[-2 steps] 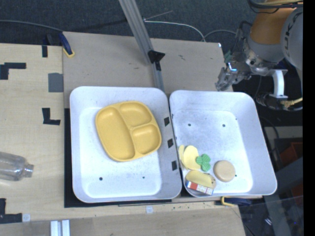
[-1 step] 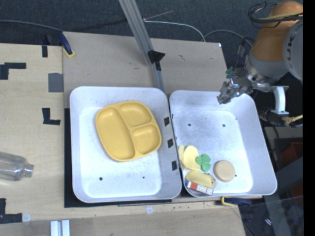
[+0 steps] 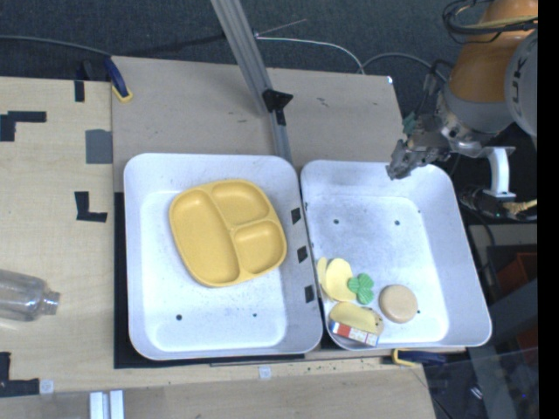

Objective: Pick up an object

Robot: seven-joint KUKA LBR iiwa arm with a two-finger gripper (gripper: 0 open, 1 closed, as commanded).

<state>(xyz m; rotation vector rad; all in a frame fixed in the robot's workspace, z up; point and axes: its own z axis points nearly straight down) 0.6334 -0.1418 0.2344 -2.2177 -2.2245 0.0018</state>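
Mostly plastic, pretty matt all round

A smooth yellow plastic tray [image 3: 229,231] and scuffed white bins [image 3: 437,201] are seen left of and below the claw [image 3: 403,161]; bench [image 3: 52,225] looks like wood.

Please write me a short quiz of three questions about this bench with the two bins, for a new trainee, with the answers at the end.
1. True or false: the yellow divided plate lies in the left bin.
2. Where in the right bin are the small items gathered? A) far right corner B) near left corner C) the middle
3. Fill the gap: the hand is above the right bin's ____ rim.

Key
1. True.
2. B: the green piece, the tan round piece and the yellow items sit together there.
3. Far.
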